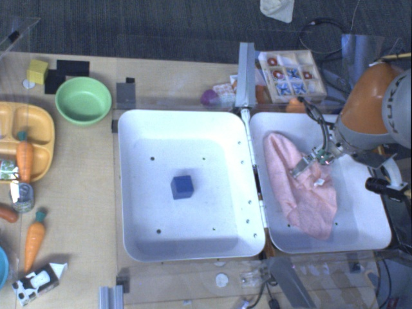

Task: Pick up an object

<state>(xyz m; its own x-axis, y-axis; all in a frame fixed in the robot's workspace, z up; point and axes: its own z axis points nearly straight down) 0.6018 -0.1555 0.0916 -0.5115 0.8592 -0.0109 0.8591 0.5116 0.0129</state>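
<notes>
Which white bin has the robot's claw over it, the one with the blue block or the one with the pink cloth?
The right bin. The gripper is down on the pink cloth there. The left bin has the blue block.

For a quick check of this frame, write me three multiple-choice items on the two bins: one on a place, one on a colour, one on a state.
1. Where does the blue cube lie?
A. In the left bin
B. In the right bin
C. On the bench

2. What colour is the cloth?
A. Green
B. Pink
C. Yellow

3. How does the cloth lie?
A. Folded in a neat square
B. Hanging over the bin's rim
C. Crumpled on the bin's floor

Key: 1 A, the cube sits near the left bin's middle. 2 B, the cloth is pale pink. 3 C, it lies rumpled inside the right bin, with the gripper at its upper part.
</notes>
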